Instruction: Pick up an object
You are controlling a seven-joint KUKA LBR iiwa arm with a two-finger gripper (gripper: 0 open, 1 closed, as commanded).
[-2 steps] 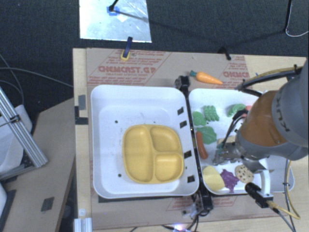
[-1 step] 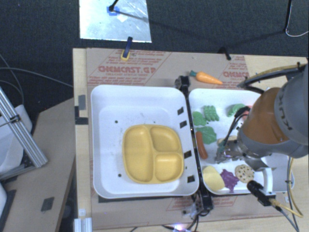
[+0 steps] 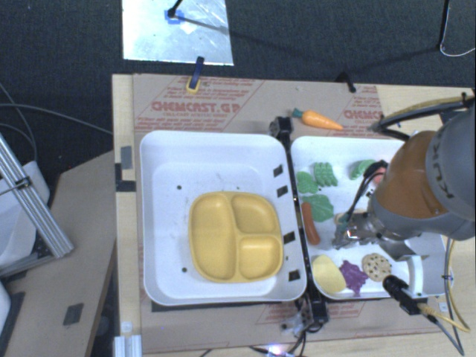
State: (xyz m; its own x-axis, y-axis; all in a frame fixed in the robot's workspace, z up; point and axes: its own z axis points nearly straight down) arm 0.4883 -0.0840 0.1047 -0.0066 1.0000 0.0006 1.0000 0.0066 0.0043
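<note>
We cannot tell the state of the jaws of the gripper [image 3: 343, 234]; crowded toys around the sausage [image 3: 310, 224] at nine o'clock risk a mispick.

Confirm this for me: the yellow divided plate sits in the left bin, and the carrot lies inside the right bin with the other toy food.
Not quite. The yellow divided plate does sit in the left bin, but the camera view shows the carrot lying on the cardboard outside the right bin, just beyond its far rim.
</note>
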